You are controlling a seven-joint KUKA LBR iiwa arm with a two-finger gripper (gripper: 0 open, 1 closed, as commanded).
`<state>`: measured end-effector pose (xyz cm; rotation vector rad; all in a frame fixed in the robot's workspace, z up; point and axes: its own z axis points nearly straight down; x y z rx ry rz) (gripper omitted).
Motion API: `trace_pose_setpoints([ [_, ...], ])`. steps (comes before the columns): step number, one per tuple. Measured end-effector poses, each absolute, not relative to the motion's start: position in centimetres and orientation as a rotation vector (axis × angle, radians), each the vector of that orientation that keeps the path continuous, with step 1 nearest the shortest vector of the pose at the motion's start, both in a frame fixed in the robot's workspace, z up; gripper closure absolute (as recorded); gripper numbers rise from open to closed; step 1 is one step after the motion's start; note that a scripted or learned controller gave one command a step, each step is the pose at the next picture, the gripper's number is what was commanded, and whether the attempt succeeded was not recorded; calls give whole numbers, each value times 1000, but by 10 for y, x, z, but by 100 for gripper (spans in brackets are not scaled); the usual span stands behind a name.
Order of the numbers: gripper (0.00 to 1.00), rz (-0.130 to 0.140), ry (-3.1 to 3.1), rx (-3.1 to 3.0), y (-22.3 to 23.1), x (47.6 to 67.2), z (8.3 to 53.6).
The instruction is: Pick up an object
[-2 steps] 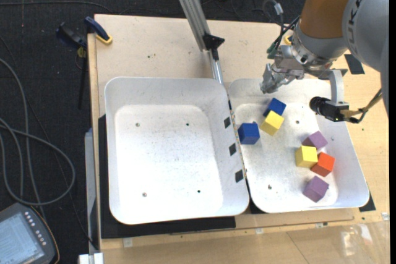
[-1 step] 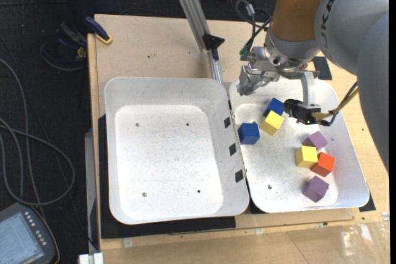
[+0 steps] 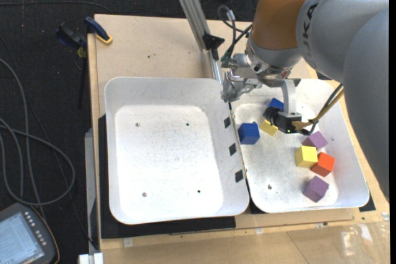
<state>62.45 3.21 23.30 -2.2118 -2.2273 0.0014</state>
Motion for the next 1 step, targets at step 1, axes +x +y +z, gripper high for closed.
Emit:
trace_pose_setpoints([
  [1, 100, -1, -2229, -2211, 80, 608, 243],
])
